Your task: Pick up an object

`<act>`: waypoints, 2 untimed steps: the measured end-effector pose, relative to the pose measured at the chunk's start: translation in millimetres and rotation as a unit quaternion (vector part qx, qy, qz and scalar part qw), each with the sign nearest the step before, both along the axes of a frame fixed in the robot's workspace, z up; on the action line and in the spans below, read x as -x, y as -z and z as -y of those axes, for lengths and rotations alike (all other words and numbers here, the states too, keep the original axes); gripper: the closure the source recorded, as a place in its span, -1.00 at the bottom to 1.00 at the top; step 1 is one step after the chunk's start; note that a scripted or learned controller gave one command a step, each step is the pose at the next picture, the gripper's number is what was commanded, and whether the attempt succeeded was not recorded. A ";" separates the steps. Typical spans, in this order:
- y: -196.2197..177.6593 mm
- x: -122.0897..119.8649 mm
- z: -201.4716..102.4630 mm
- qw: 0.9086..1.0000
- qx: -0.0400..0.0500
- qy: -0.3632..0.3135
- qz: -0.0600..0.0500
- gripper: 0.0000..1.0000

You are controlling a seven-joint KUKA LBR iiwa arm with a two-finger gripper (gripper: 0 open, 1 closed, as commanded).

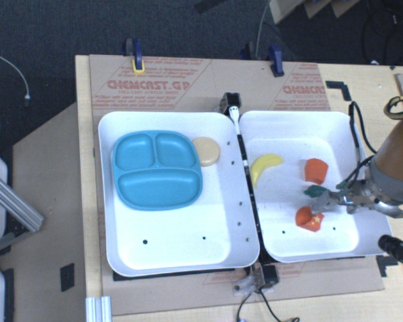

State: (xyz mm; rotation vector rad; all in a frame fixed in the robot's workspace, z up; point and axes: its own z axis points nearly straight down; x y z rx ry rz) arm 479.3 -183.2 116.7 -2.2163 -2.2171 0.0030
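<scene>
1. The bench carries two shallow white plastic bins side by side: the left bin [168, 247] and the right bin [289, 129].
2. In the left bin lies a light blue plastic plate with three compartments [158, 170], in the upper left part of the bin.
3. A round beige disc [207, 151] lies just beside the upper right corner of this plate, touching it or nearly so.
4. In the right bin, a yellow banana-shaped toy [263, 166] lies near the left wall.
5. An orange block-like object [316, 170] lies to the right of the banana, apart from it.
6. A red and orange small object [308, 219] lies lower in the same bin.
7. The grey arm reaches in from the right, and its two-finger gripper [320, 198] is low over the right bin, between the orange block and the red object.
8. A small dark green thing [315, 192] sits at the tip of the gripper; whether the gripper grasps it cannot be told.
</scene>
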 end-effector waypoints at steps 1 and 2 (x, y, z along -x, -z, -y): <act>33.3 0.1 -0.4 1.000 0.001 0.001 0.002 -1.00; 21.6 -0.8 -0.3 1.000 0.002 0.000 0.004 1.00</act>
